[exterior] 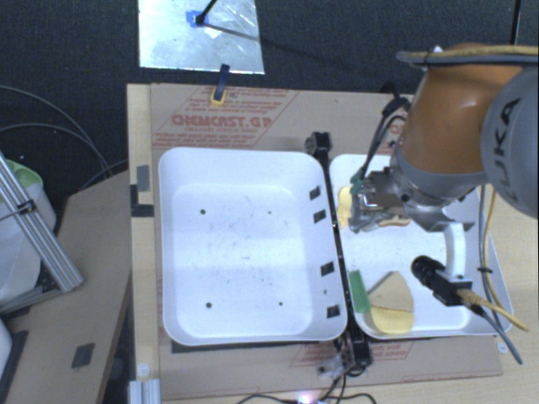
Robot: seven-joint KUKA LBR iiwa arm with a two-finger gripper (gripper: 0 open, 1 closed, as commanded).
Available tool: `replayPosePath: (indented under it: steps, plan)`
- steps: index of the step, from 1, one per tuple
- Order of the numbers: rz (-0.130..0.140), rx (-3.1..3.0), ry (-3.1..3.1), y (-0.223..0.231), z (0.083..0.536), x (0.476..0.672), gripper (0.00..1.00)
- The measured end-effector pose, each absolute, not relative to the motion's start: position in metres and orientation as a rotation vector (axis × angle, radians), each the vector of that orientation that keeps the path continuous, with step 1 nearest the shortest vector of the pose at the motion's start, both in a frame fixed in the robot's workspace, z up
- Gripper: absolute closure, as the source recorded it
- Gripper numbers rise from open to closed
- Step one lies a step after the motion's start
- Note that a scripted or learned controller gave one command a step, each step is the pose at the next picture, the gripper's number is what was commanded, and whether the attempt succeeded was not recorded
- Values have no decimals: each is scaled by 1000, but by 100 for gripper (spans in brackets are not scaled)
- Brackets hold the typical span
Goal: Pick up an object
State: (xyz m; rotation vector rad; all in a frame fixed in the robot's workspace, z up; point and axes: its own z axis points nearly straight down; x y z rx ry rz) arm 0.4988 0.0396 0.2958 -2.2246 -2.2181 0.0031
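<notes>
My gripper (pixel 364 213) hangs low over the left part of the right bin (pixel 438 318), under the orange-banded wrist. A yellow object (pixel 344 200) lies just left of it against the bin's left wall, partly hidden by the gripper. A small tan piece (pixel 392 222) shows right beside the gripper's metal tip. Toward the bin's front lie a green stick (pixel 357 291), a tan wedge (pixel 392 291) and a yellow piece (pixel 394 319) touching the wedge.
The left bin (pixel 244 242) sits beside the right one, with a black divider (pixel 330 225) between them. The arm covers the back and right of the right bin. A shiny sheet (pixel 200 23) lies beyond the bench.
</notes>
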Motion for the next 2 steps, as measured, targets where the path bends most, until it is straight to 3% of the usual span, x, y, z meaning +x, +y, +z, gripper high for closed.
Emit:
replayPosePath:
  steps: [1,2]
  plan:
    - [-13,-2218,-2232,60,366,496,100]
    - [-21,-2231,-2228,15,486,487,100]
